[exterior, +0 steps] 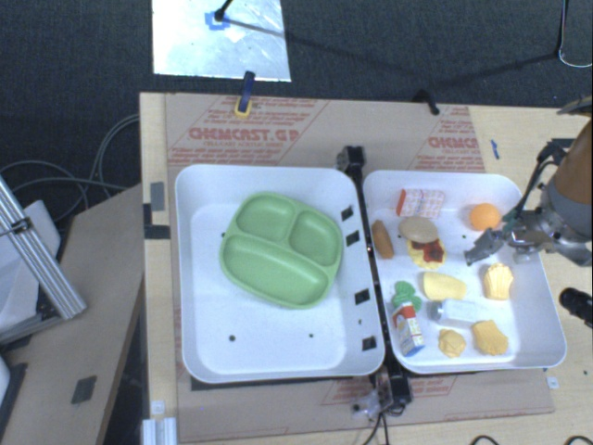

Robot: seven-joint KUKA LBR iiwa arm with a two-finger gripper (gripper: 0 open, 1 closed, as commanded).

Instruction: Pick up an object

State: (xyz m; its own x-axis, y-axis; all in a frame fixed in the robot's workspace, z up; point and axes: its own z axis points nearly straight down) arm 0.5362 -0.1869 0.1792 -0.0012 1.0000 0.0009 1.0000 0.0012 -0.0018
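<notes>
A: Arm's in from the right, and the end effector (496, 246) hangs over the right bin (547, 327), fingers spread, nothing between them.

B: So no catch yet. What's it lined up on?

A: Hard to call. It sits between the orange ball (484, 216) up top and a pale yellow piece (498, 281) just below. Either could be the pick; my guess is the yellow one, since the fingers point down that way.

B: All the candidates are in that bin, then?

A: Yes, the toy food is crowded there: a burger (422, 234), a hot dog (382, 238) near the divider, a red-and-white carton (420, 201), a small bottle (408, 327) and some yellow bits along the front. Tight packing, so a spread-fingered approach risks nudging a neighbour.

B: And the left bin?

A: It holds a green divided plate (281, 248), lying flat and slightly skewed, well apart from the action. Looks like a drop-off side, though that's my read. Both bins rest on cardboard on the counter (278, 128).
</notes>
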